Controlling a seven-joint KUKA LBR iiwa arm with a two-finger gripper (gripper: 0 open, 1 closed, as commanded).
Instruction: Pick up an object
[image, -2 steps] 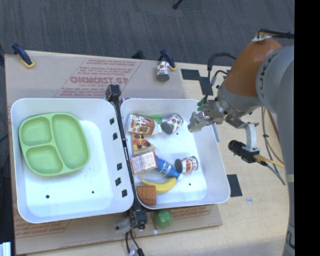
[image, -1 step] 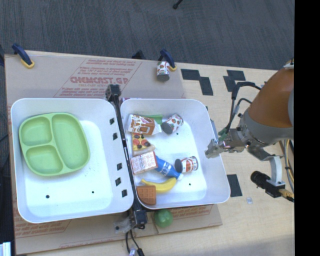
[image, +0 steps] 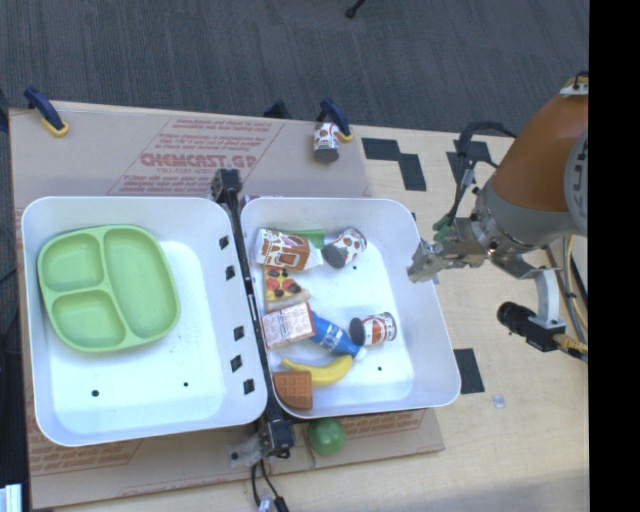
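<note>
From my remote station I see the gripper poised at the right bin's right rim — whether its fingers are parted I cannot tell, and nothing shows between them. Red print reading "CHEMCAST GP" marks the cardboard sheet behind the bins. A red-labelled can lies inside — label unreadable — beside a banana.

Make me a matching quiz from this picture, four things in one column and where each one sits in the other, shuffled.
Things:
1. green divided plate
2. banana
3. gripper
4. green ball

Places:
A. outside the bins, at the near edge
B. left bin
C. over the right bin's right rim
D. right bin, near its front

Pairs: 1-B, 2-D, 3-C, 4-A
</note>
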